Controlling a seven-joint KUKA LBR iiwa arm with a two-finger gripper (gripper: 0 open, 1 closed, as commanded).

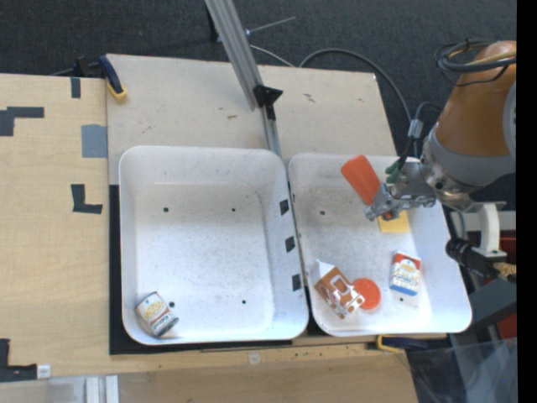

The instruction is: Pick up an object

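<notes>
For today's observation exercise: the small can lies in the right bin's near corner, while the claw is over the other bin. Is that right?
Not quite. The camera view shows the small can in the left bin, at its near corner; the claw is over the right bin.

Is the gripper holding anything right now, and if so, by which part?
It cannot be told. The gripper sits in the right white bin, against the lower end of the orange oblong object and above a yellow flat piece.

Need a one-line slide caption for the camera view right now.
Gripper hovers beside an orange block in the right bin; small can in the left bin.
</notes>
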